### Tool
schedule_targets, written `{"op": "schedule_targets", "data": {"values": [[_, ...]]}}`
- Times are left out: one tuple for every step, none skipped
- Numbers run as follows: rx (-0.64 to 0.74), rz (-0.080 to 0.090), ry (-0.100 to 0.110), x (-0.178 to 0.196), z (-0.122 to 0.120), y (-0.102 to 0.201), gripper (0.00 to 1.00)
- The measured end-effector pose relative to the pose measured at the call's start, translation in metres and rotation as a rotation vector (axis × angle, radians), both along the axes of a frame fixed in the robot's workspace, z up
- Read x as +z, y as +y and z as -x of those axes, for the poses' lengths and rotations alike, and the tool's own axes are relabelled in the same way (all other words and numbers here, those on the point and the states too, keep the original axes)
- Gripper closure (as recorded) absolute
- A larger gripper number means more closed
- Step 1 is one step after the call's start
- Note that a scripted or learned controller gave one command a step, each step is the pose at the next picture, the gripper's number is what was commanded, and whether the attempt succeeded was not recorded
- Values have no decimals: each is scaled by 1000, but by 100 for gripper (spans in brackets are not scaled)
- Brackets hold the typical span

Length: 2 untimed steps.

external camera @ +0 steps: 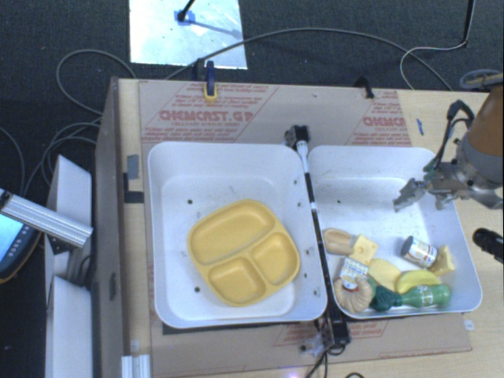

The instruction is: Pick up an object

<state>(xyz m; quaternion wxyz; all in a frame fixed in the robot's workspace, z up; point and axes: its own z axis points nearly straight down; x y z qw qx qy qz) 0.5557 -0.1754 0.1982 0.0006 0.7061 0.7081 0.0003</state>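
Observation:
The right bin [370,181] holds a heap of small items at its near end: a tan bread roll [337,241], a yellow cheese wedge [363,250], a small can [419,251], a banana [417,279], a green bottle [423,296] and a round bagel-like piece [353,294]. My gripper [419,198] hangs over the far right part of this bin, above and behind the can. Its grey fingers stand apart, open, with nothing between them. The arm's orange band [496,109] is at the right edge.
The left bin [169,211] holds a yellow three-compartment plate [242,251]. A black divider bar [312,211] runs between the bins. The far half of the right bin is bare white floor. Cables loop over the dark floor behind the bench.

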Motion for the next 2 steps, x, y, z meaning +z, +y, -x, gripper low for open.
{"op": "schedule_targets", "data": {"values": [[-1, 1, 1, -57, -20, -31, 0], [1, 0, 0, -114, -51, -31, 0]]}}
